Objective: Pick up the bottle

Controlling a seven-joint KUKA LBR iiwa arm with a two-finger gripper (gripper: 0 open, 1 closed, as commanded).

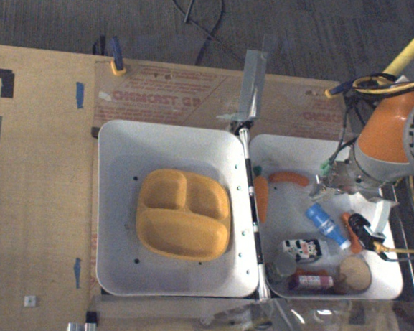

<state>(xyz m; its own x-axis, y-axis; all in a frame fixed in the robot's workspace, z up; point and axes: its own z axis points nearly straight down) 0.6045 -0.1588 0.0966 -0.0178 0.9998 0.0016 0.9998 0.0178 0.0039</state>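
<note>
Left bin (109, 210) holds a yellow divided tray (183, 214), roughly centred. Right bin (285, 161): orange carrot-like piece (261, 198) along the left wall, a second orange piece (289, 178) near the back, a black-and-white cow-print item (303, 249) at mid-front, a dark red can (315, 282) lying at the front wall, and a tan round thing (356, 274) just beside it. Desk (33, 182) is bare wood with blue tape marks (79, 94).
</note>
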